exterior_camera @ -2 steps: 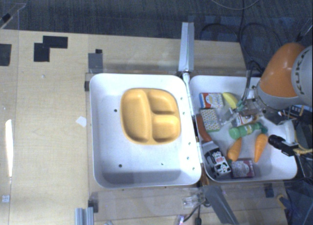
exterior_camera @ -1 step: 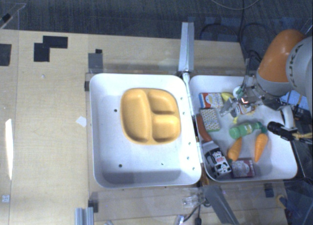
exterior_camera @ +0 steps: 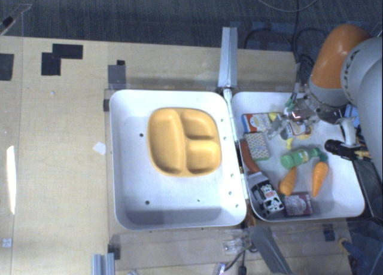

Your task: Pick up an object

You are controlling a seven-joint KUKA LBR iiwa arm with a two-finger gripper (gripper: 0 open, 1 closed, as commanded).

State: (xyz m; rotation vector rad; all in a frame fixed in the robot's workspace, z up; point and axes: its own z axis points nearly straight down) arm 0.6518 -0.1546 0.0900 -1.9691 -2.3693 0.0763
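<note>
My gripper point(exterior_camera: 291, 125) hangs over the upper middle of the right bin point(exterior_camera: 353, 205). Just left of it lies a colourful snack packet point(exterior_camera: 258, 122). Below it rests a green bottle point(exterior_camera: 300, 158) on its side, with a small yellow item point(exterior_camera: 289, 143) between the two. Two orange carrots point(exterior_camera: 288, 180) point(exterior_camera: 319, 177) lie lower down. A patterned square pad point(exterior_camera: 257, 145) and a reddish-brown strip point(exterior_camera: 248, 160) sit along the bin's left wall. I see nothing lifted off the bin floor.
A black-and-white item point(exterior_camera: 267, 196) and a maroon packet point(exterior_camera: 297, 204) lie at the right bin's front. The left bin point(exterior_camera: 128, 208) holds a yellow divided tray point(exterior_camera: 182, 141). A metal post point(exterior_camera: 226, 58) stands between the bins at the back.
</note>
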